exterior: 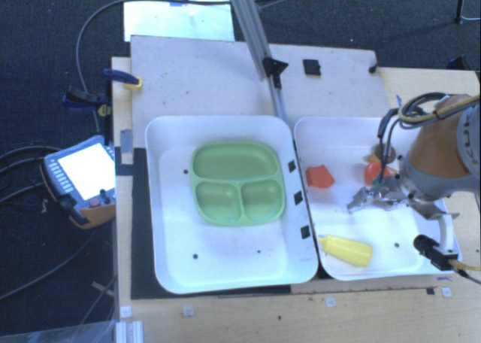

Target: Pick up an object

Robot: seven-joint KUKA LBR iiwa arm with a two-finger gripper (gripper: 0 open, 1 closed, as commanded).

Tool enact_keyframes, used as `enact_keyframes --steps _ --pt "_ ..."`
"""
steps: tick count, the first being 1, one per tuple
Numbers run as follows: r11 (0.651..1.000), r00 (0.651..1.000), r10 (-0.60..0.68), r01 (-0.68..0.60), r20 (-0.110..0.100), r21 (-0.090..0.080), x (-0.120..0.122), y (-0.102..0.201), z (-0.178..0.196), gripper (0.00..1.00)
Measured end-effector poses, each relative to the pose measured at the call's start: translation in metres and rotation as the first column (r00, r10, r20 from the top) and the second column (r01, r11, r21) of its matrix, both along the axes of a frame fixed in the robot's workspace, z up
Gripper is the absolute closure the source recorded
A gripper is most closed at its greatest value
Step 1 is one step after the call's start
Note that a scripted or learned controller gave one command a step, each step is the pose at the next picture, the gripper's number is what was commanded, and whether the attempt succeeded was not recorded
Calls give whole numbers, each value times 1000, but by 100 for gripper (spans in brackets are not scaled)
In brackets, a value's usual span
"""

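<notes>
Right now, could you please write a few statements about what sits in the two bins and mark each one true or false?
1. The green divided plate lies in the left bin. True.
2. The yellow object lies on the green plate. False: it lies in the right bin, near its front edge.
3. The gripper hangs over the right bin. True.
4. The orange-red piece is in the left bin. False: it is in the right bin, near the divider.

Arm (443,155) bent low, wrist leftward
</notes>
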State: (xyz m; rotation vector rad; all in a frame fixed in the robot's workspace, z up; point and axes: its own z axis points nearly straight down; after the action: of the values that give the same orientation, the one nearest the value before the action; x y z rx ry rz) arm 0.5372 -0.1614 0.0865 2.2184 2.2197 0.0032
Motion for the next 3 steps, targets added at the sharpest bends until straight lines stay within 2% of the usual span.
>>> enact_keyframes --steps 1,3 --pt "1000 1000 0 0 5 -2 2 -1 14 100" --pt "1000 1000 4 -4 4 -2 9 -9 114 100"
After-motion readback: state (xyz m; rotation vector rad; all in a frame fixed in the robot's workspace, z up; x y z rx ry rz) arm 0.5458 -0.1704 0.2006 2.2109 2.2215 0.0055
